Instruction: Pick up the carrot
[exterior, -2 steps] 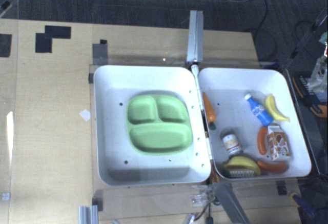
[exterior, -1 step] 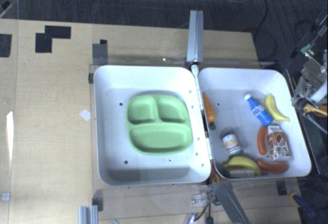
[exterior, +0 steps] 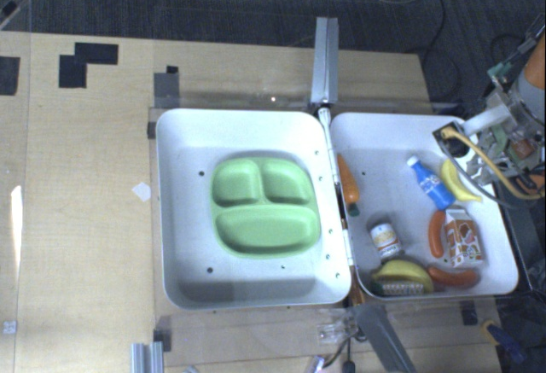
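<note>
**Asker:** Carrot [exterior: 345,181] first. Where does it lie from you?

**Me:** Let me go from the big things down. There are two white bins side by side. The left bin [exterior: 171,218] bears a green divided plate [exterior: 264,205], and the right bin [exterior: 375,136] holds everything else. My gripper [exterior: 510,141] hangs at the right bin's right rim, toward the far corner. The carrot lies clean across that bin from me, toward the view's left. It sits hard along the left wall, just beside the divider between the bins.

**Asker:** How is it turned?

**Me:** Its long axis runs along that wall, far to near. The orange body is at the far end and what looks like a small dark-green stub at the near end. That puts it crosswise to my line of travel. I judge I'd have to close across its width, and the wall leaves little room on one side.

**Asker:** Is anything in the way?

**Me:** A blue tube [exterior: 431,182] and a banana [exterior: 458,183] lie near me. A small jar [exterior: 386,237] stands closer to the carrot but apart from it.

**Asker:** Is your gripper wide or narrow?

**Me:** I cannot tell, because it is crowded against the frame's edge. The carrot, at least, is well apart from it.
</note>
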Controlling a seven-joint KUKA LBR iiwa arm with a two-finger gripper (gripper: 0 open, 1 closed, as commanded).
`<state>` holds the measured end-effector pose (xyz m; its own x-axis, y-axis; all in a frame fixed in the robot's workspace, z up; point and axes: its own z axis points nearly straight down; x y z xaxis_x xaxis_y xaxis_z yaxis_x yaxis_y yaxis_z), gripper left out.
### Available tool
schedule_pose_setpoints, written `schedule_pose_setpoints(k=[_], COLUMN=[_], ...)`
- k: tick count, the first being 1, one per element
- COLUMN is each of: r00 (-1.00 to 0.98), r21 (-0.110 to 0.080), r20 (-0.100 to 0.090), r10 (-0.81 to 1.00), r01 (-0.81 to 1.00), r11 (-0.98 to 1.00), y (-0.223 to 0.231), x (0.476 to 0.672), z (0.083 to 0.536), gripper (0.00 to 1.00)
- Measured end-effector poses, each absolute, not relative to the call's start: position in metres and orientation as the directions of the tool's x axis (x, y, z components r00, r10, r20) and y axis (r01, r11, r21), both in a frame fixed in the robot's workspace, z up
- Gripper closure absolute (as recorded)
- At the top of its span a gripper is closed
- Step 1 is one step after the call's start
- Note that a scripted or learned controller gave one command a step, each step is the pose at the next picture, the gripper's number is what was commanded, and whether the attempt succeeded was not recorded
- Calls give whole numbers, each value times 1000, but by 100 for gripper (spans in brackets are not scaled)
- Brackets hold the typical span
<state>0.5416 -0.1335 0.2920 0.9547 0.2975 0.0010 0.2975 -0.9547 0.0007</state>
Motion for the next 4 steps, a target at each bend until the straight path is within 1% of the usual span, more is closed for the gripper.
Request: schedule_pose_setpoints(k=[1, 2, 3, 4], r00=[979, 979, 974, 855], r21=[-1, 2, 6, 1], r20=[1, 11, 16, 3], r10=[205, 202, 225, 519], r01=[205, 202, 225, 519], r11=[-979, -979, -974, -855], y=[-103, -154, -85, -55], x=[490, 490, 492, 548], z=[232, 89, 91, 185], gripper=[100, 100, 100, 100])
